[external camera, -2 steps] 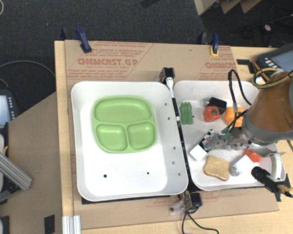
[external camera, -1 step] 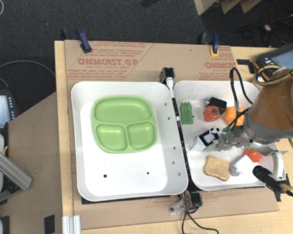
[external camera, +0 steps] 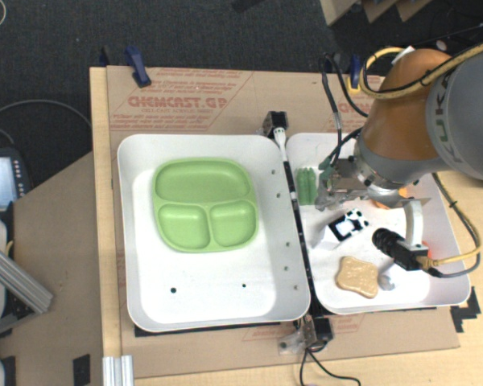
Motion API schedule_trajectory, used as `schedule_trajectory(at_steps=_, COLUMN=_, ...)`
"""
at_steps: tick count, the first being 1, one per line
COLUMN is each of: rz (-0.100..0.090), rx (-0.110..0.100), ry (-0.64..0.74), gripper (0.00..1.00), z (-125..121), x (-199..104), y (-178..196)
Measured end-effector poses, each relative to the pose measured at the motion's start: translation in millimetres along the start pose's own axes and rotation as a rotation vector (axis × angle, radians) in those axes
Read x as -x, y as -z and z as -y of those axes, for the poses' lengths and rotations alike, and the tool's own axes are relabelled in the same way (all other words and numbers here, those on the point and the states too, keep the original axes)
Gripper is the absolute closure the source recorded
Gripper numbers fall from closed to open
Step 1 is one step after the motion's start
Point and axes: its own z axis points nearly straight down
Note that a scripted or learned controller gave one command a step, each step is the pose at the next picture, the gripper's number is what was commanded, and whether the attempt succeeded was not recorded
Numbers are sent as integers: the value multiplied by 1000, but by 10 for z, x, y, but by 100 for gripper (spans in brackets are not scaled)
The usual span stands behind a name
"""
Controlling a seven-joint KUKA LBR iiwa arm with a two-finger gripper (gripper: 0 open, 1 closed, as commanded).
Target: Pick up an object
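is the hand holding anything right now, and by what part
Cannot be told. The hand is down in the right bin beside a green piece, hidden under the wrist, and no object shows in its grip.

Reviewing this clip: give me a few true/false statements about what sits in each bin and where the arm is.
1. The green tray lies in the left bin. True.
2. The toast lies in the left bin. False: it is in the right bin, near its front edge.
3. The arm hangs over the right bin. True.
4. The tray has one compartment. False: it has three.
5. A green block lies by the right bin's left wall. True.
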Motion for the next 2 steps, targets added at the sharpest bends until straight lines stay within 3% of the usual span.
schedule_trajectory(at_steps=1, rz=-2, rx=-18, ry=-8, gripper=100, z=645, x=-355, y=-44)
schedule_trajectory(at_steps=2, rz=-1, rx=0, ry=-6, gripper=100, z=586, x=-642, y=852)
